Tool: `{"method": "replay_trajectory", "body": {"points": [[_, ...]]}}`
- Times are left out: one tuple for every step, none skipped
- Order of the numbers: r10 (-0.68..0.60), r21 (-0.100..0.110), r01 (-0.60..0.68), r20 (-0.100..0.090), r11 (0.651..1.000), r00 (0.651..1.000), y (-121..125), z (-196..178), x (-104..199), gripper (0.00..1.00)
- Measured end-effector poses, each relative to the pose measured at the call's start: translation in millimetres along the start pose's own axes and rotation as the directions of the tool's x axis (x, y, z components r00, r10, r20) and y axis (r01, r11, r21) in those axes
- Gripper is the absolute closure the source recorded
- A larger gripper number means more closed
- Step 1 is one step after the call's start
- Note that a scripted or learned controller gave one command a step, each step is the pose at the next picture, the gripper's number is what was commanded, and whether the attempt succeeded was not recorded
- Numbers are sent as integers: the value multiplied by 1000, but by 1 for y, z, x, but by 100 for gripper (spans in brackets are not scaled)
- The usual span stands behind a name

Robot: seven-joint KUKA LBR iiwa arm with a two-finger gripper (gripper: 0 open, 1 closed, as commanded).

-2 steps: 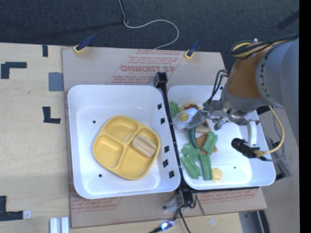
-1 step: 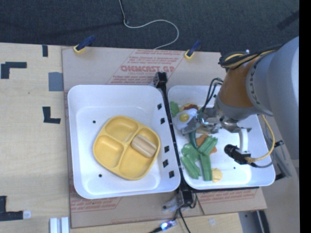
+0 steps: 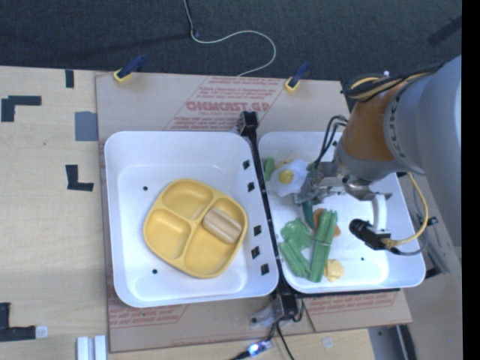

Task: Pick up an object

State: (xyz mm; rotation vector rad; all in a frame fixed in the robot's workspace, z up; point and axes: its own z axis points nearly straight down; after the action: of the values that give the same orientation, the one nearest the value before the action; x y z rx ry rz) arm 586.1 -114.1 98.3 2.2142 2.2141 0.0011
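The jaws (image 3: 309, 198) are sitting low in the right bin (image 3: 405, 276), just above the green toy vegetables (image 3: 311, 242); their spread cannot be determined. A yellow tray (image 3: 176, 231) is occupying the left bin (image 3: 127, 163).

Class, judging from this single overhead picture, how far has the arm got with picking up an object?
Done: the arm has reached into the right bin, and its gripper sits low among the toy food, beside the fried egg and above the green stalks.
In hand: nothing visibly lifted.
Left: securing and raising an item. The yellow plate lies in the left bin.
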Motion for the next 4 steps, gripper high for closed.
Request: {"method": "replay_trajectory", "body": {"points": [[-2, 7, 2, -7, 1000, 1000, -3, -56, 9, 100], [-2, 5, 2, -7, 1000, 1000, -6, -113, 18, 100], [-2, 8, 2, -7, 1000, 1000, -6, -127, 19, 100], [-2, 12, 2, -7, 1000, 1000, -32, -126, 52, 100]]}}
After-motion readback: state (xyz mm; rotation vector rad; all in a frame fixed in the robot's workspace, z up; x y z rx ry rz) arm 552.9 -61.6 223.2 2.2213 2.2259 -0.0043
